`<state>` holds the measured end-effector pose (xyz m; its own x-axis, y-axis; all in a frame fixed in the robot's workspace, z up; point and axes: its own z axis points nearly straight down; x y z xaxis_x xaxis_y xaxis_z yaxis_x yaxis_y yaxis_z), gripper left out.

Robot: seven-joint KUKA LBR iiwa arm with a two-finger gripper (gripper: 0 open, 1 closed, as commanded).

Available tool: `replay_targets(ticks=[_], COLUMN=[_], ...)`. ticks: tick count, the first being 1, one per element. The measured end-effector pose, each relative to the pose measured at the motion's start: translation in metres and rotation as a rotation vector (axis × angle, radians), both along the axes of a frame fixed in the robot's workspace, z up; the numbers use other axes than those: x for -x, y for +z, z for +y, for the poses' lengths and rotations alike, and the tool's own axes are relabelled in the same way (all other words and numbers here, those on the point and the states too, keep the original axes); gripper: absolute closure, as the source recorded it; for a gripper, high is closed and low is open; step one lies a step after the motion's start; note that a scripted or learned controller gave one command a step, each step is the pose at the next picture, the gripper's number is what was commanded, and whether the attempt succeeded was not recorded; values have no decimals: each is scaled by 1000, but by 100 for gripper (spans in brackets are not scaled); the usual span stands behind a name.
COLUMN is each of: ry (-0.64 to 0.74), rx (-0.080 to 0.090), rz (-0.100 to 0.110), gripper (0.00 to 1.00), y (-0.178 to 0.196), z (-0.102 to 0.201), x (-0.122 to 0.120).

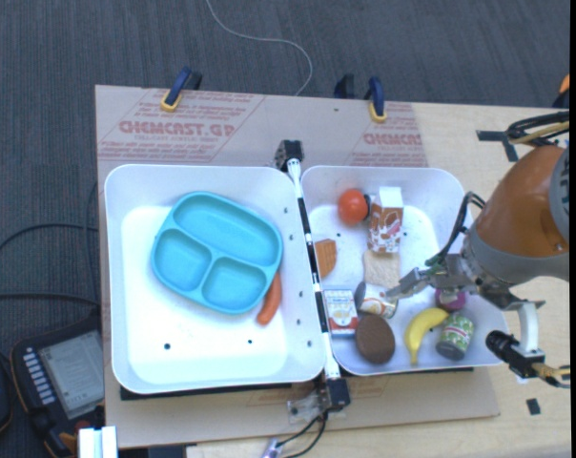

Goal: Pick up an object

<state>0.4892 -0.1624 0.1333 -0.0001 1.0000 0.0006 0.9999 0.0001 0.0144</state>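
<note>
Since the arm enters from 3 o'clock, gripper (402, 284) hovers low in right bin (445, 184), over cracker (380, 269) at its centre, likely the target. Jaw state: cannot tell. Banana (421, 331) at 5 o'clock; blue tray (216, 253) fills left bin (135, 351).

You've got a light blue tray (217, 252) with an orange carrot (270, 301) in the white bin (135, 351). Other side: red tomato (353, 206), yellow banana (422, 331), brown potato (374, 338).
</note>
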Motion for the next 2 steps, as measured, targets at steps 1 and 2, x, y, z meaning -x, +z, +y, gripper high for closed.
replay_targets(ticks=[1, 2], ry=[0, -4], rx=[3, 9], rz=[-7, -17], gripper=[0, 0], y=[-15, -18], z=[5, 17], x=[-2, -5])
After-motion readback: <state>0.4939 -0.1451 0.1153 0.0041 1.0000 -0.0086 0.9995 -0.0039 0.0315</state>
